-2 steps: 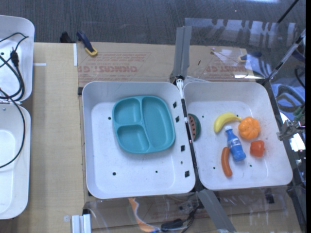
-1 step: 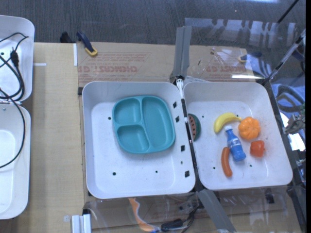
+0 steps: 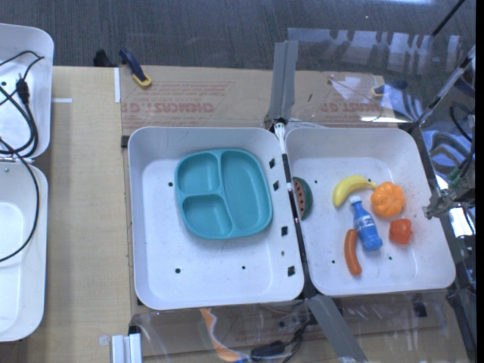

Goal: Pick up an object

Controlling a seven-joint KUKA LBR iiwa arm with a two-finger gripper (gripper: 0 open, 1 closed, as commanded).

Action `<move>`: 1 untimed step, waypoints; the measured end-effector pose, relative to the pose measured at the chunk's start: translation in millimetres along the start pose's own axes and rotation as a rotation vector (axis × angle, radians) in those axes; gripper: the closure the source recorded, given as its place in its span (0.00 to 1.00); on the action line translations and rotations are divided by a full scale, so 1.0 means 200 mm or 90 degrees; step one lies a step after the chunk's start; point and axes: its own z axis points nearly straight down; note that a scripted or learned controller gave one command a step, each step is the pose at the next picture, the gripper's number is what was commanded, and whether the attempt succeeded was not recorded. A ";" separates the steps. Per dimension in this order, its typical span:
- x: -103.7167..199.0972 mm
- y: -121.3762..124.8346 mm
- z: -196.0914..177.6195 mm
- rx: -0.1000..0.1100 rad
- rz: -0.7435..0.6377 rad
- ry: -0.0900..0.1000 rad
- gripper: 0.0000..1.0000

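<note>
Two white bins, toys in the right one

In the camera view we see a banana (image 3: 352, 188), an orange pumpkin (image 3: 388, 200), a blue bottle (image 3: 367, 226), a red block (image 3: 400, 231) and a sausage (image 3: 352, 252) lying close together in the right bin (image 3: 333, 278), with a watermelon slice (image 3: 302, 198) against its left wall. A teal divided plate (image 3: 224, 193) lies in the left bin (image 3: 151, 263). We cannot tell the pincer's state.
</note>
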 end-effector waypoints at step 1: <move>-0.09 0.00 -0.11 -0.001 0.002 -0.001 1.00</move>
